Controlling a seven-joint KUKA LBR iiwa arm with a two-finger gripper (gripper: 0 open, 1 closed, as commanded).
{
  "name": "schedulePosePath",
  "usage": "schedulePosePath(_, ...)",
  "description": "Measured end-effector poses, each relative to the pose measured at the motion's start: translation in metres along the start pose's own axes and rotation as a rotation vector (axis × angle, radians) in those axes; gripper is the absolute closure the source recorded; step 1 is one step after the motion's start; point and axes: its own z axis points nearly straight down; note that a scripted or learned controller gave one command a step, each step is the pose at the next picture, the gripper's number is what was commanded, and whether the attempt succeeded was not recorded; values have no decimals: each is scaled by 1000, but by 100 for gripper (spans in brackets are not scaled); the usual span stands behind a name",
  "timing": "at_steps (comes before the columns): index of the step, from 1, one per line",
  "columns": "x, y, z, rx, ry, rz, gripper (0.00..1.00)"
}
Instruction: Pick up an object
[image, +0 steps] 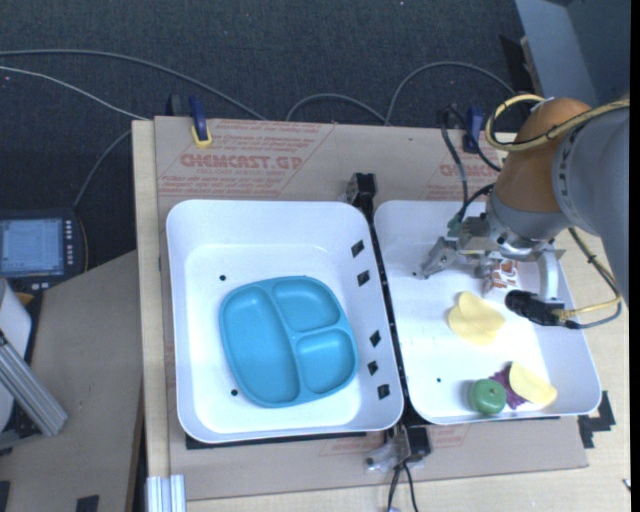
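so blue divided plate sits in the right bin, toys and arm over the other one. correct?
Not quite. The camera view shows the blue divided plate in the left bin, not the right. The rest holds: the yellow toys, the green toy and the gripper are over the right bin.
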Motion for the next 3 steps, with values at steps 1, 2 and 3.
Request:
schedulePosePath(1, 0, 2, -15, -8, 0, 0, 100)
schedulePosePath(2, -3, 0, -79, -15, -3, 1, 100)
schedulePosePath(3, 5, -5, -136, -14, -3, -2, 100)
